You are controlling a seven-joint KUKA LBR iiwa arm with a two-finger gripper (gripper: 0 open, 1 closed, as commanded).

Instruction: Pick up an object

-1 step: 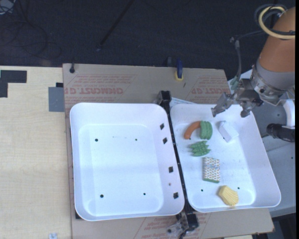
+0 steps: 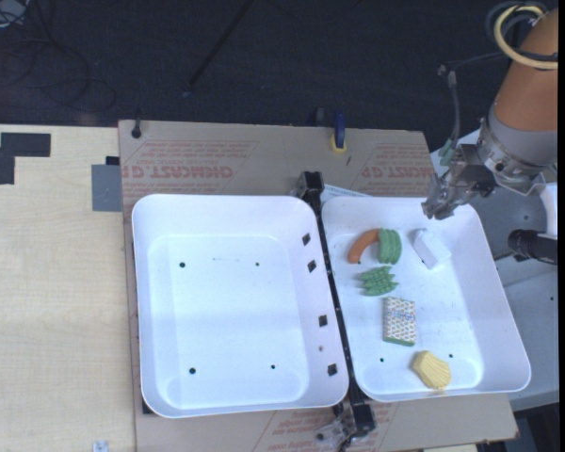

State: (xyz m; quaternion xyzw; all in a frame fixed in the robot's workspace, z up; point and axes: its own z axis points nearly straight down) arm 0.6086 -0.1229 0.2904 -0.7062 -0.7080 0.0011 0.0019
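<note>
The right bin (image 2: 499, 299) holds several small objects: an orange curved piece (image 2: 362, 245), a green ridged piece (image 2: 390, 245), a smaller green piece (image 2: 378, 280), a white block (image 2: 430, 249), a patterned rectangular pack (image 2: 399, 320) and a yellow corn-like piece (image 2: 432, 370). My gripper (image 2: 439, 205) hangs over the bin's far right corner, just above and behind the white block. Nothing shows between its fingers.
The left bin (image 2: 160, 252) sits beside the right one, joined by a black clip strip (image 2: 322, 290). Both rest on a cardboard sheet (image 2: 226, 158). The grey and orange arm (image 2: 527, 92) comes in from the upper right. A black fitting (image 2: 532, 245) sticks out right of the bin.
</note>
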